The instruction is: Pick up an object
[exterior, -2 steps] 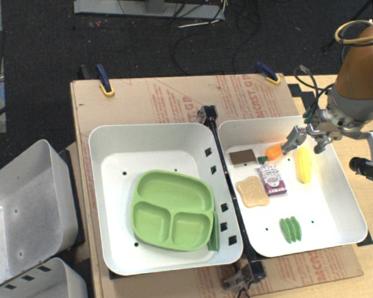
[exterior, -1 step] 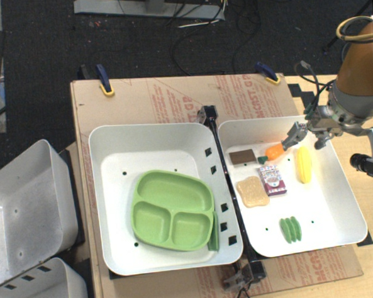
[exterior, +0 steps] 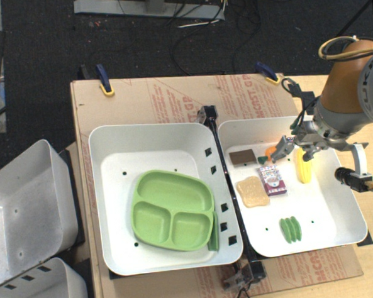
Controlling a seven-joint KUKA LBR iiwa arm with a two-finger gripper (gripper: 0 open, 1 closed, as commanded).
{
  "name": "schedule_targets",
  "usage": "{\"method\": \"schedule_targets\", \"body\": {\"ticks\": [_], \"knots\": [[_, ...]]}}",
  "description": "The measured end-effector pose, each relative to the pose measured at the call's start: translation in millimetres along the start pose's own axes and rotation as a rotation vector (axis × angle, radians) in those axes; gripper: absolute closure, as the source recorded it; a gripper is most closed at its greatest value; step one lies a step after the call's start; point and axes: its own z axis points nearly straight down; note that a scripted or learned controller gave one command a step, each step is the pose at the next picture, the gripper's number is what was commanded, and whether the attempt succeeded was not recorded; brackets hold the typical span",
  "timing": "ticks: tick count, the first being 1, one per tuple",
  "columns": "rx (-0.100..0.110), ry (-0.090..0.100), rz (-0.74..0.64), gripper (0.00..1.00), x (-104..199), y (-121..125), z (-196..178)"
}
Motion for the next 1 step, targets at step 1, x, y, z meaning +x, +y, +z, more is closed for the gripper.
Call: {"method": "schedule_targets", "body": {"ticks": [1], "knots": [[-0.006,-0.001,0.004,0.0,0.2,1.1,51.2]]}}
